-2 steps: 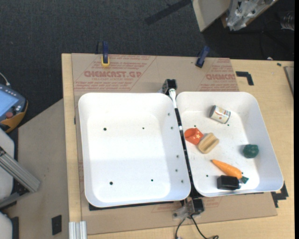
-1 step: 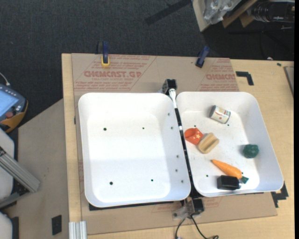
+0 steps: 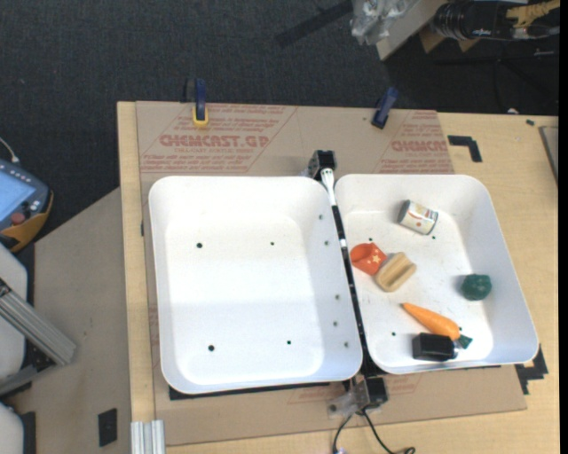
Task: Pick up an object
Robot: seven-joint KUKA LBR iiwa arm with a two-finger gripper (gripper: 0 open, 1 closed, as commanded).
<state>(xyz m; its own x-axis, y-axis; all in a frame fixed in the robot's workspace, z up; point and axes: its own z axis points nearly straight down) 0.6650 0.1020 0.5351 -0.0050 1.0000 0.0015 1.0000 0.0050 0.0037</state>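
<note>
The tool (image 3: 380, 25), grip state unclear, hangs well beyond the right bin (image 3: 497, 230) holding the carrot (image 3: 429, 319).

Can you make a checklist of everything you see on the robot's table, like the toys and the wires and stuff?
Surface: cardboard-covered bench with left bin and right bin side by side.
Job's things: all in the right bin: small white box, orange block, tan bun, green ball, carrot, black block touching the carrot's tip.
Clutter: two blue clamps at the bench's far edge.
Grippers: arm part at top, too cut off to judge.
Cables: one trailing off the near edge.
Surroundings: dark carpet; blue screen at left.
</note>
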